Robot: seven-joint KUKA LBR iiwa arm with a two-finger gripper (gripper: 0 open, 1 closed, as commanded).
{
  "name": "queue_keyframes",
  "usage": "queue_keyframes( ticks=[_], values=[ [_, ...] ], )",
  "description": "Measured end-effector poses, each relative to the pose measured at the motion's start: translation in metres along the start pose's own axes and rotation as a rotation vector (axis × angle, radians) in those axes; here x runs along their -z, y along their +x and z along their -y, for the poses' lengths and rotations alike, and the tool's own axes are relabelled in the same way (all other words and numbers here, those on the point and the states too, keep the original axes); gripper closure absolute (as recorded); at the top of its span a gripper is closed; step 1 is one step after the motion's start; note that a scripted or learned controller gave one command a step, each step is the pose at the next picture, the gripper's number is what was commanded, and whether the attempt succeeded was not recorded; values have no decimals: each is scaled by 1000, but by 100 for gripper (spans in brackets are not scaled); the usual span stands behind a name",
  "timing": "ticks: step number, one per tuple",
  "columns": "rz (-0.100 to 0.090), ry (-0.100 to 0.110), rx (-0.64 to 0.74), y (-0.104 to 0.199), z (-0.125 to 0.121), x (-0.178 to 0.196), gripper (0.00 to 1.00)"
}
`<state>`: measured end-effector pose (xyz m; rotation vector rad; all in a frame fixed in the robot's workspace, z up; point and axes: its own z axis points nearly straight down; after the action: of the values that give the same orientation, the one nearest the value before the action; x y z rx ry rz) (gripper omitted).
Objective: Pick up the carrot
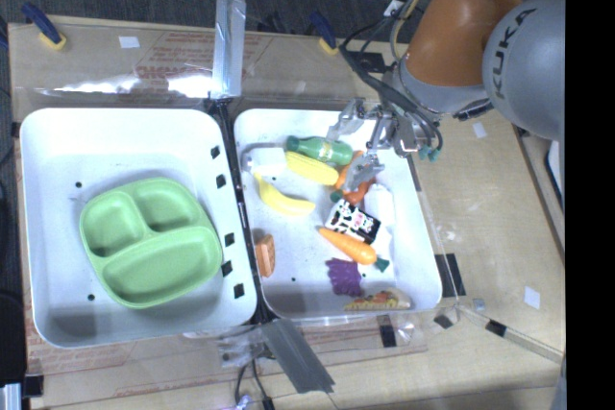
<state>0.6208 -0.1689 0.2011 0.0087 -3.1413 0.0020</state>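
We hang the gripper (370, 149) over the right bin's (423, 250) cluttered back, fingers spread and pinching nothing, since the carrot (350, 246) lies nearer.

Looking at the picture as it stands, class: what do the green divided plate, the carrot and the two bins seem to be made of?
Green divided plate: likely moulded plastic, matte, uniform colour, rounded compartments.
Carrot: probably plastic toy food, smooth, flat orange with a green tip.
Bins: apparently white plastic, slight sheen, rounded corners.
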Motion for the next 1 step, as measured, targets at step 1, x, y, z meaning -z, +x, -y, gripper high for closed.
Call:
queue_keyframes(
  ticks=[1],
  values=[
    [-2,-2,14,78,-13,-110,0]
  ],
)
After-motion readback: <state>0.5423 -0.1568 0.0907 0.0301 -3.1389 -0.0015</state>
